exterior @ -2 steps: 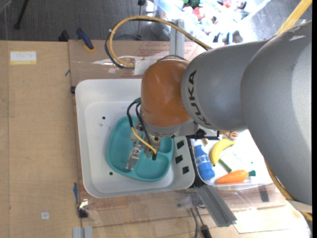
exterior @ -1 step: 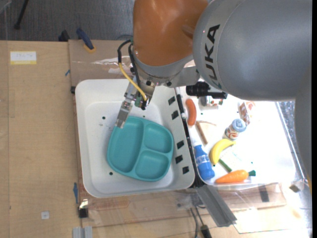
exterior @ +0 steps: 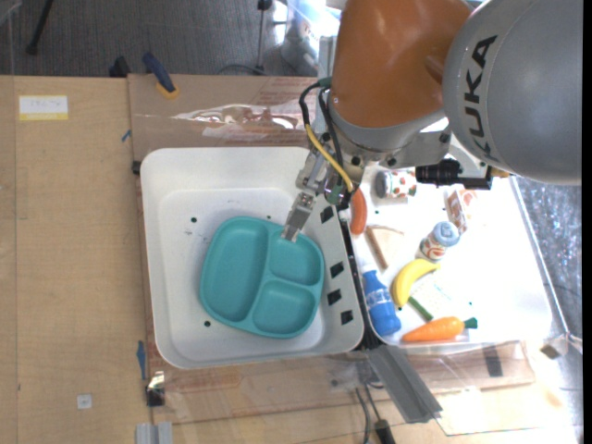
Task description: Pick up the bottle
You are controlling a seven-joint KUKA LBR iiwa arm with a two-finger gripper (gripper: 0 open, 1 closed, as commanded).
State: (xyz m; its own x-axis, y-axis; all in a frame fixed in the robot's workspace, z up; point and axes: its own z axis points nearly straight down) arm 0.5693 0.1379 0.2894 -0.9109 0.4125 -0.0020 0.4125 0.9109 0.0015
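Two shallow white bins (exterior: 185, 178) sit side by side. Our two-finger gripper (exterior: 294, 225) — closure unreadable — hangs over the teal divided plate (exterior: 262, 288). We judge the approach pending — next, cross to the blue plastic bottle (exterior: 379, 303).

My arm (exterior: 518, 72) is a bulky grey shell with black KUKA lettering on its side, and a rounded orange band (exterior: 393, 49) sits above my wrist. Yellow and black cables loop beneath that band. My tool (exterior: 298, 218) is slim, grey metal.

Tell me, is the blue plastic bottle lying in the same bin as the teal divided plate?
No, the blue plastic bottle lies in the right white bin, the teal divided plate in the left one.
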